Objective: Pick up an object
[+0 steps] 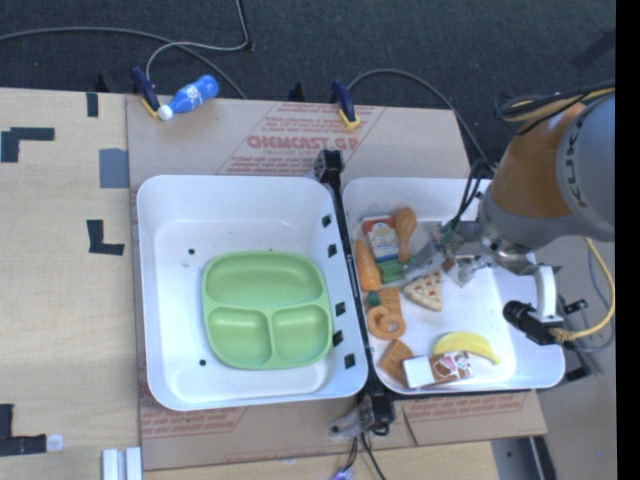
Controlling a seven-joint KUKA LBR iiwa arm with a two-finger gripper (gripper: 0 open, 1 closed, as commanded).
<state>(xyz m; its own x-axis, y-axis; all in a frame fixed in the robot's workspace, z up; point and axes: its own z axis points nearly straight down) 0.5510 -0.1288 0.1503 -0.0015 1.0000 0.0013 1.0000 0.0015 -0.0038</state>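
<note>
Three-compartment smooth green plastic tray [267,308]

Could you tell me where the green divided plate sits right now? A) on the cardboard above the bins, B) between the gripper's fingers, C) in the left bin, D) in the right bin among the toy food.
C: the green divided plate lies flat in the left bin, while the toy food fills the right bin.

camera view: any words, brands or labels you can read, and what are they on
"CHEMCAST GP": red print on the brown cardboard sheet under the bins.
"KU": dark letters on the arm's grey housing, cut off at the edge.
Carton and small packet: labels too small to read.
</note>
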